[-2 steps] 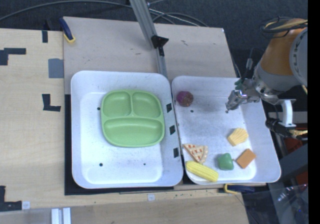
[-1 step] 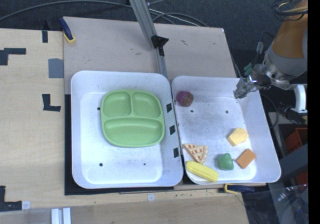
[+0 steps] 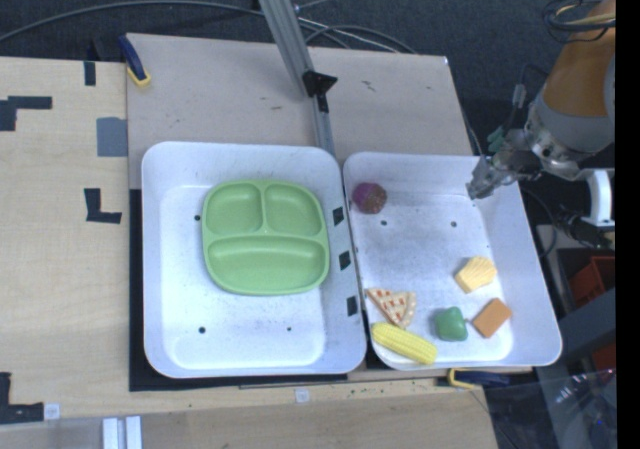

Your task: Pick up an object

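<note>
My gripper (image 3: 483, 183) hangs over the far right rim of the right bin (image 3: 430, 237), pointing down-left, with nothing seen between its fingers. In that bin lie a purple round fruit (image 3: 370, 198) at the far left, a yellow cheese wedge (image 3: 476, 274), an orange block (image 3: 491, 317), a green pepper-like piece (image 3: 450, 324), a waffle-patterned slice (image 3: 392, 305) and a yellow corn cob (image 3: 404, 343) along the near edge. The gripper is well away from all of them.
The left bin (image 3: 180, 327) holds a green divided plate (image 3: 266, 237). A slanted metal pole (image 3: 285, 22) comes down to the seam between the bins. Cables run along the back of the bench.
</note>
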Robot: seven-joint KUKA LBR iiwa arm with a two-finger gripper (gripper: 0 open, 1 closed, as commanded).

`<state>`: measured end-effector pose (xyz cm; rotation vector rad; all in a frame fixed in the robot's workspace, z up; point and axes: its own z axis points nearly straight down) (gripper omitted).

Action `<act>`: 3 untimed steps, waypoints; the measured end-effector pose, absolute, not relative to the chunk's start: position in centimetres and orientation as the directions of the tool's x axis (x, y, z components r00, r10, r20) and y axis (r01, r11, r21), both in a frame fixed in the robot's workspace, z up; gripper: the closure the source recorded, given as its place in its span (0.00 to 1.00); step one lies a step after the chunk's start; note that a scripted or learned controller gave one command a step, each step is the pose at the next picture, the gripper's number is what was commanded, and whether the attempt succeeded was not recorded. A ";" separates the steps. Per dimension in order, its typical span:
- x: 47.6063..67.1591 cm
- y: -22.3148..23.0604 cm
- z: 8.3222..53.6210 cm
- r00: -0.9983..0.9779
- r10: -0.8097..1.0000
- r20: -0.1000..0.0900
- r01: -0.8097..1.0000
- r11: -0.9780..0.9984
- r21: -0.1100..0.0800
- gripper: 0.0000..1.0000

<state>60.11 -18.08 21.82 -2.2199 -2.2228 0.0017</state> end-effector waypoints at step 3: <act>58.8 -3.6 20.5 -0.006 1.000 0.002 1.000 0.006 -0.003 1.00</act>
